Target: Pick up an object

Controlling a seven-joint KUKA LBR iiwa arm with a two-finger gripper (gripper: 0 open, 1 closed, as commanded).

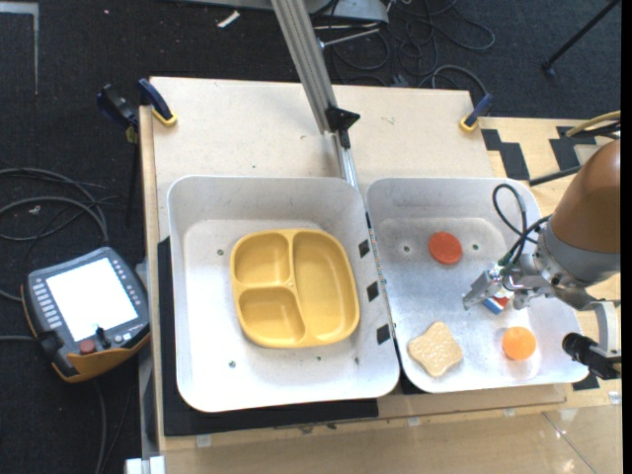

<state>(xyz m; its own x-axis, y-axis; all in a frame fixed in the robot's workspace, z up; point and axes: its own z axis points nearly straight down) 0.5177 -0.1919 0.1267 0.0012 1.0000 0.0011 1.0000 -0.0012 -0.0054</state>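
In the right bin (415, 200) lie a red disc (445, 248), an orange ball (518, 344) and a tan toast-shaped slice (435, 350). A small red, white and blue object (497, 304) lies at the bin's right side, between the disc and the ball. My gripper (493, 292) reaches in from the right and sits low, directly over that small object, partly covering it. Whether the object is between the gripper's tips is hidden by the gripper body. The grey arm with its orange band (592, 210) stands over the bin's right edge.
The left bin (197, 215) holds a yellow divided plate (294, 286). A slanted metal pole (311, 62) rises behind the bins. A teach pendant (87, 309) lies on the floor at the left. Clamps (158, 107) grip the bench's back corners.
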